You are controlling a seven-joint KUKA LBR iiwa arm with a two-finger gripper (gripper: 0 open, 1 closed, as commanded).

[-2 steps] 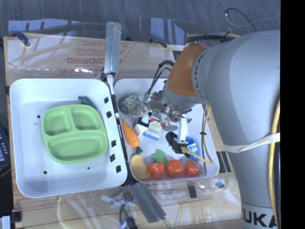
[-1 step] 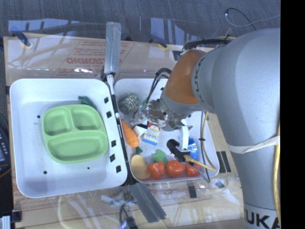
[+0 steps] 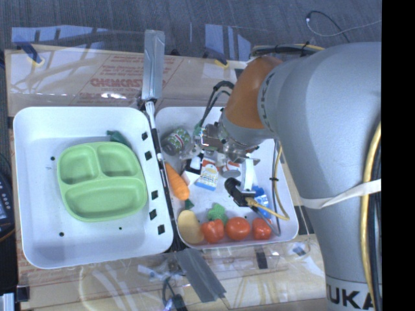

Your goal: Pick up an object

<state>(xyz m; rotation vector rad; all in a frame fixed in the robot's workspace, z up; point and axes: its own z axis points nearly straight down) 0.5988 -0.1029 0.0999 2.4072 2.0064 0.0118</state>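
The right bin [image 3: 285,229] holds several toy foods. An orange carrot [image 3: 176,181] lies along its left wall. A pale yellow potato-like piece [image 3: 189,224], two red tomatoes [image 3: 237,228] and a small green vegetable [image 3: 216,210] sit along the front. A round grey-green ball [image 3: 176,141] rests at the back left. A small white, red and blue carton [image 3: 207,176] lies in the middle. My gripper [image 3: 219,155] hangs low over the bin's middle, just above the carton, reaching in from the right.
The left bin [image 3: 39,238] holds a green divided plate [image 3: 102,179] with a small dark green piece [image 3: 117,136] behind it. A blue item [image 3: 259,193] lies by the right bin's right side. The big grey arm [image 3: 324,122] covers that bin's back right.
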